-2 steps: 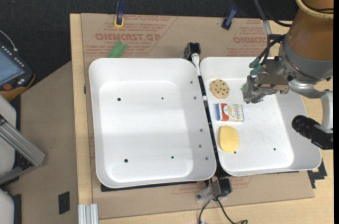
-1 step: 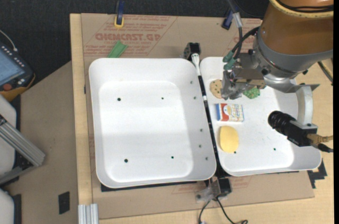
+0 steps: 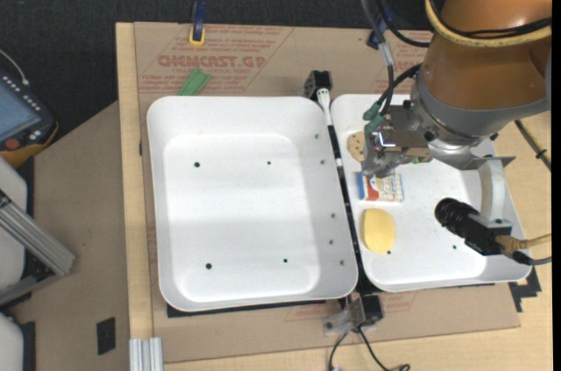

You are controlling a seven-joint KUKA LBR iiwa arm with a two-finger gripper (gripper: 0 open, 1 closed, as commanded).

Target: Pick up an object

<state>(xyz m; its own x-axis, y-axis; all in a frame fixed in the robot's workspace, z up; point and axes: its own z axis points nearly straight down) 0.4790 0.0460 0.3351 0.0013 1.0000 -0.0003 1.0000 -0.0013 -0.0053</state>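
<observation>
Bins sit side by side on a cardboard sheet. The left bin is plain white with a few dark dots on its floor. The right bin carries three small things, all along its left side, close to the wall shared with the other bin. A tan disc lies farthest back, a red, white and blue packet lies in the middle, and a yellow oval lies nearest the front, just beside the packet.

The arm reaches in from the right, and its tool is low over the right bin, right above the packet's back edge and just beside the disc. Whether the tool is spread or pressed together cannot be told, nor whether it touches the packet.

A green strip lies on the cardboard behind the left bin.
</observation>
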